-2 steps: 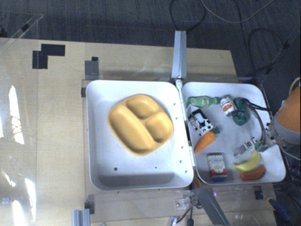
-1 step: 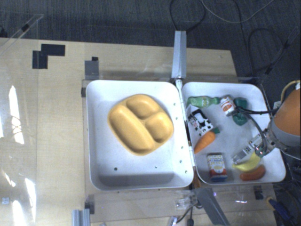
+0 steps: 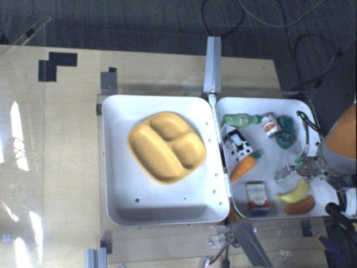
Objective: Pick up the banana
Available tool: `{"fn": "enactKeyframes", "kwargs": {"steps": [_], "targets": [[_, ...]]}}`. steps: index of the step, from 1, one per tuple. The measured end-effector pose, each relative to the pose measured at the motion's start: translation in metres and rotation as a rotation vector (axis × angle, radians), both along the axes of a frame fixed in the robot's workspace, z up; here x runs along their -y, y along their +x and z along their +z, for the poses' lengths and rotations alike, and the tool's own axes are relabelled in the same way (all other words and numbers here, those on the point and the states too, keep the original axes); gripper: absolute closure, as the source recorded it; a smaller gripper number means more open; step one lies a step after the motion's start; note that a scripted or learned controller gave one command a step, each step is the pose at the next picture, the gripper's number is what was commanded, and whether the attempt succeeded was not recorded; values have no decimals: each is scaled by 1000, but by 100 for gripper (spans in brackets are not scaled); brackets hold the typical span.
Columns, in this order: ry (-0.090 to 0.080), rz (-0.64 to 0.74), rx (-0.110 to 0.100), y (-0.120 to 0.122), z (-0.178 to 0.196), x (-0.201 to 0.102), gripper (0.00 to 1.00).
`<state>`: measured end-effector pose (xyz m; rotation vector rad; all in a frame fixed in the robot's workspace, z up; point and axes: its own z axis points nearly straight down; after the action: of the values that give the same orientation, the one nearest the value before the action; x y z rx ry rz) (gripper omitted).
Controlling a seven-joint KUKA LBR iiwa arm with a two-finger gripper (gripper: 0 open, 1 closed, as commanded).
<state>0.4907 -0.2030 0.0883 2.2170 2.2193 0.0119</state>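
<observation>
The curved yellow banana lies just below my two-finger gripper in the right shallow white bin, on a pale wooden bench beside dark carpet. My grip's state I cannot tell.

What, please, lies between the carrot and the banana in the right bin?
In the camera view, only bare white bin floor lies between the carrot and the banana; the small carton sits just below that stretch.
</observation>
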Motion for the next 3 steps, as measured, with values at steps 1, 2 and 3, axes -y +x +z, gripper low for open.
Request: {"fn": "enactKeyframes", "kwargs": {"steps": [1,2,3], "targets": [[-4,7,8,3,12,-1,100],[-5,15,12,5,23,-1,100],[-7,23,17,8,34,-2,100]]}}
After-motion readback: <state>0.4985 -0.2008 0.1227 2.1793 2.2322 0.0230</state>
